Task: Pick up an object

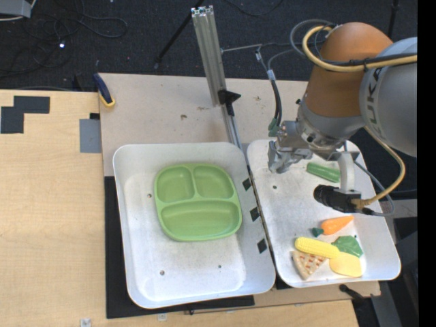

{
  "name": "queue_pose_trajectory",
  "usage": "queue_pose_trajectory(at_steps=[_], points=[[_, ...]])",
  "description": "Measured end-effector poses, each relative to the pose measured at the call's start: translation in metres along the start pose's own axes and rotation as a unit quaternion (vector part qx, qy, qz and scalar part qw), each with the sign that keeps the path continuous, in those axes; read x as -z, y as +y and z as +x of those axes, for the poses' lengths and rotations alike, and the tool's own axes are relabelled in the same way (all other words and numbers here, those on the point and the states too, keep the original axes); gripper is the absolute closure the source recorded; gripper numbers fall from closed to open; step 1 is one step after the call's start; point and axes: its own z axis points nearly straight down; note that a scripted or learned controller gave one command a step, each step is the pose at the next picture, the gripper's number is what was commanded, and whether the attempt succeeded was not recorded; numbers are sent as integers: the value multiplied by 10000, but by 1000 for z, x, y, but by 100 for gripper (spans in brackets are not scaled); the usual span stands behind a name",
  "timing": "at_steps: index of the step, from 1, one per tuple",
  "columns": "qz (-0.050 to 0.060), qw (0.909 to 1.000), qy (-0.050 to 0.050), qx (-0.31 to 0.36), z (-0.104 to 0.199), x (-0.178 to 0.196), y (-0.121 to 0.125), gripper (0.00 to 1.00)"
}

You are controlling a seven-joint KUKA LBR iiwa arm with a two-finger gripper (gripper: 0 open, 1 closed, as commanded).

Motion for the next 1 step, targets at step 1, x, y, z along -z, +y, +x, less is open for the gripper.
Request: queue_pose_trajectory(at_steps=[1], points=[[17,10000,-3,-3,51,-20,10,100]])
